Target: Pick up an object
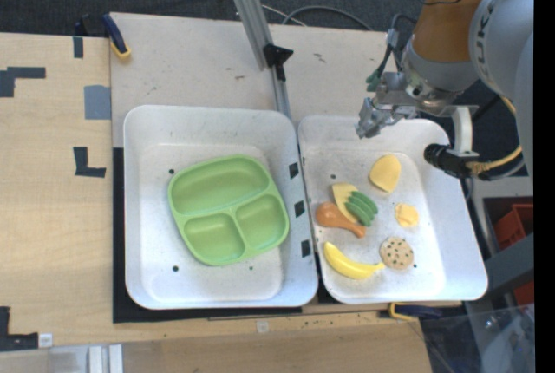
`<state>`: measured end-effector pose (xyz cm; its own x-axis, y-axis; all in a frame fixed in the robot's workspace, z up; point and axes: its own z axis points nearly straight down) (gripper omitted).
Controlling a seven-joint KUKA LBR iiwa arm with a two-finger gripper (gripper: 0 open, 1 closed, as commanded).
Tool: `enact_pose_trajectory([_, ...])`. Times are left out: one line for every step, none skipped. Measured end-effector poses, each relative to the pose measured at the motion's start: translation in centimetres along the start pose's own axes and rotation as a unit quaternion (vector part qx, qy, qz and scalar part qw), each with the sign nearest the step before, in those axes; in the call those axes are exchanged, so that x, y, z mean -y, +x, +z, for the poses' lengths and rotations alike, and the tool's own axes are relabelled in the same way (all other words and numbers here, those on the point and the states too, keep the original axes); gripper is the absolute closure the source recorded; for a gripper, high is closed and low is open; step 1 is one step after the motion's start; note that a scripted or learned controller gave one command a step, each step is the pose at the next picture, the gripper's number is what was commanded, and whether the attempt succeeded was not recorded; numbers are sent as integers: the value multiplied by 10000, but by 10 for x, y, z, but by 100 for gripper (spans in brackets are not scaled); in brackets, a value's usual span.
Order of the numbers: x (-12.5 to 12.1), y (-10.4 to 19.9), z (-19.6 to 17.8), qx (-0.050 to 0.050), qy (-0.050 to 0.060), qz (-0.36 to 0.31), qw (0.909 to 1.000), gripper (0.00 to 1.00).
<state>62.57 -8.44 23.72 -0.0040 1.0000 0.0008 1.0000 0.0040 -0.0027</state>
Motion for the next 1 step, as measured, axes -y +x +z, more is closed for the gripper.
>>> enact_pose_trajectory([26, 50, 10, 3, -5, 12, 10000, 100])
